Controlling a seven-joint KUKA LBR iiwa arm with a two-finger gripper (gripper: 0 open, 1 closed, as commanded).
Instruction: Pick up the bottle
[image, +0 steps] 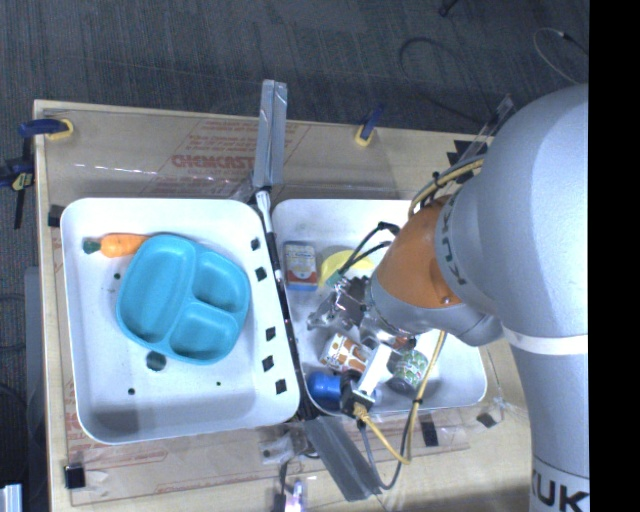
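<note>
Gripper over right bin, bottle beside it.
I see the gripper (345, 305) just above the bottle (408, 368); its opening I cannot tell.

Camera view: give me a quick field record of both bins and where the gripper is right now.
left bin: blue divided plate, carrot at its far left corner
right bin: small carton, yellow item, blue cap or lid, small printed pieces
gripper: low over the right bin's clutter
bottle: cannot pick it out for certain
arm: reaches in from the right, hiding part of the right bin
</note>
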